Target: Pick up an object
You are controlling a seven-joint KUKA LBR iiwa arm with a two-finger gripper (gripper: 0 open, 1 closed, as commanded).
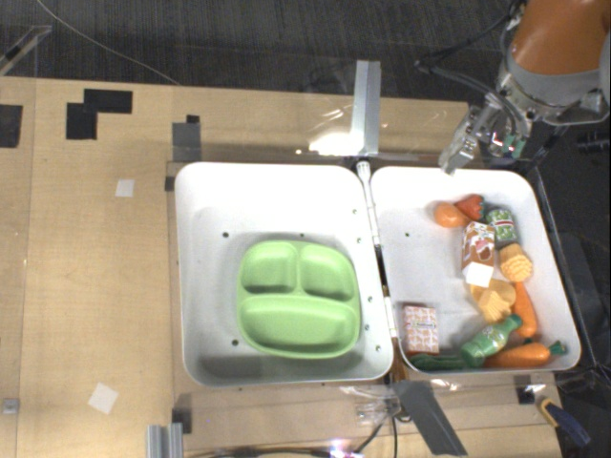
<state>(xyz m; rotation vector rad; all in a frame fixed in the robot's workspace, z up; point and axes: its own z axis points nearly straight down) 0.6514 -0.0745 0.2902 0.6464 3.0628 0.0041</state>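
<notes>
The wooden bench (86,284) fills most of the view and carries two shallow white bins set side by side, their inner rims touching along the middle. The left bin (205,256) holds one thing, a green divided plate (299,299) with three compartments, lying flat near the bin's centre. The right bin (420,256) holds a clutter of toy food gathered along its right side and front edge, well apart from the plate. The grey arm with its orange band (558,22) comes in at the upper right, above the far right corner of the right bin, and the gripper (468,146) hangs just past that bin's far rim — over the bench rather than over the toys. How wide the jaws stand cannot be told from this angle, and nothing shows between them. Among the toys, going by size: an orange carrot (523,355) lies at the front right corner, a green bottle (491,340) leans just beside it, a dark green vegetable (434,361) lies along the front rim, and a small pink box (420,327) sits apart near the front left — closest to the divide. Farther back, a small orange fruit (451,216) sits beside a red piece (470,206).
</notes>
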